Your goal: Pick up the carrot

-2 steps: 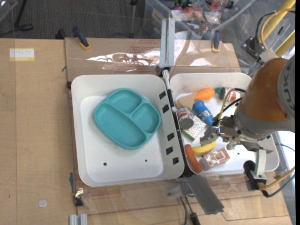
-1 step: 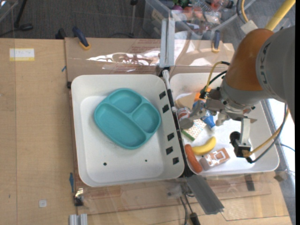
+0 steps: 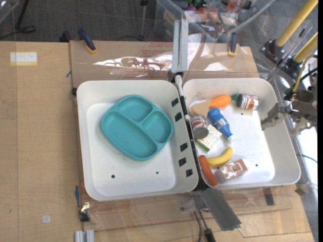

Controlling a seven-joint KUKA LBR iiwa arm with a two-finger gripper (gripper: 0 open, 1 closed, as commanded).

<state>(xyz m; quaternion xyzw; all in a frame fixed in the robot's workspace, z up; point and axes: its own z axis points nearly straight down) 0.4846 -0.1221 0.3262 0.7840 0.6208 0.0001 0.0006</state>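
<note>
Currently:
Carrot (image 3: 220,101): lies at the far end of the right bin (image 3: 282,170), between a wedge and a can.
Gripper (image 3: 275,116): at that bin's right rim — finger spread cannot be told, nothing visibly held.
Left bin (image 3: 101,185): teal plate (image 3: 137,126).

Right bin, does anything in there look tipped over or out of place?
Nothing looks spilled or damaged. The blue bottle and small can lie on their sides, jumbled with the carrot and banana. The teal plate sits flat in the left bin.
</note>
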